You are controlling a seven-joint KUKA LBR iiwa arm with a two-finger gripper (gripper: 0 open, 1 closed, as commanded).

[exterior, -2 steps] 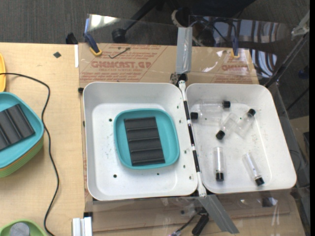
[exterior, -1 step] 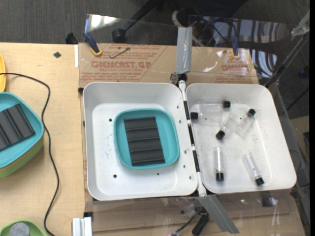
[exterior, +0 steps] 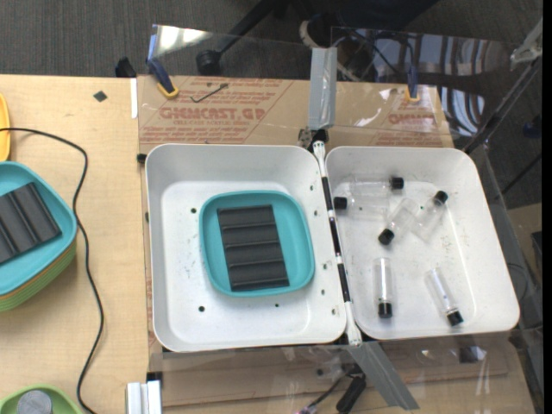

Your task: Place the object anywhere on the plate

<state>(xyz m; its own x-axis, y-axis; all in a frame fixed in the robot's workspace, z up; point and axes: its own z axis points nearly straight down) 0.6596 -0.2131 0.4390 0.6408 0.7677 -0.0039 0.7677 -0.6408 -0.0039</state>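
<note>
A teal plate [exterior: 297, 248] with a dark ribbed insert [exterior: 252, 247] sits in the middle of the left white bin [exterior: 172, 317]. In the right white bin [exterior: 483, 317] lie several clear plastic vials with black caps. One vial [exterior: 382, 290] lies near the bin's front, upright in the picture, and another vial [exterior: 443, 297] lies slanted to its right. A third vial [exterior: 398, 221] rests near the bin's middle, with more behind it toward the back.
A stack of teal plates [exterior: 30, 231] stands on the wooden bench at the left, with a black cable [exterior: 86, 257] running past it. A cardboard sheet [exterior: 224, 110] and a clear panel stand behind the bins.
</note>
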